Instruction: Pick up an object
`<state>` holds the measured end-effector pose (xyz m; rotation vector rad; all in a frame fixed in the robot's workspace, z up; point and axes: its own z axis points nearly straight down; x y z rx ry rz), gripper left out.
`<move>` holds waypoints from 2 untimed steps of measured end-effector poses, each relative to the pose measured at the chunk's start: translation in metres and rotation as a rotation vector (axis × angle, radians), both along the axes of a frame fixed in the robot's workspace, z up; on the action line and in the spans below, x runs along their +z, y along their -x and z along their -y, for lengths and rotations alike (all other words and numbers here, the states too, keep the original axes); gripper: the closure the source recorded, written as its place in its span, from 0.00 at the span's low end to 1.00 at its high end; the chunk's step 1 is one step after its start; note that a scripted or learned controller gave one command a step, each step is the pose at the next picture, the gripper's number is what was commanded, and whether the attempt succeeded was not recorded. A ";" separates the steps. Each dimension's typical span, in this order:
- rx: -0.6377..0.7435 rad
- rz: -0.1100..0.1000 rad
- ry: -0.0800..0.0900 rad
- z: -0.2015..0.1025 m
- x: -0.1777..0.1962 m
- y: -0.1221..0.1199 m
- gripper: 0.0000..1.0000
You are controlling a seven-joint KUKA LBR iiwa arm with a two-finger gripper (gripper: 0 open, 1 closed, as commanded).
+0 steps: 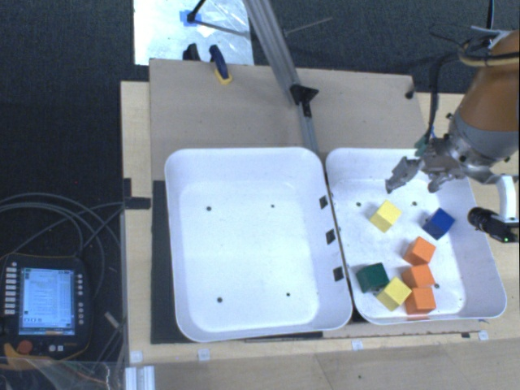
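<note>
Several small blocks lie in the right white bin (357,177). A yellow block (386,215) sits near the middle, a blue block (439,223) to its right. Lower down are an orange block (420,250), two more orange blocks (419,289) stacked close together, a green block (373,277) and a second yellow block (394,292). My gripper (418,175) hangs over the bin's upper part, above the yellow and blue blocks, its two fingers spread apart with nothing between them.
The left white bin (244,242) lies beside the right one. A slanted grey pole (276,47) crosses the bench's back. A teach pendant (45,303) and cables lie on the floor at the left.
</note>
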<state>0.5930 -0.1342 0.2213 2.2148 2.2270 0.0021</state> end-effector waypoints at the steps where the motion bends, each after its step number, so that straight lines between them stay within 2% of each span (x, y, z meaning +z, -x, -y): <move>1: -0.001 0.000 0.000 0.000 0.000 0.000 0.00; 2: -0.004 -0.005 0.001 0.010 -0.052 0.000 0.00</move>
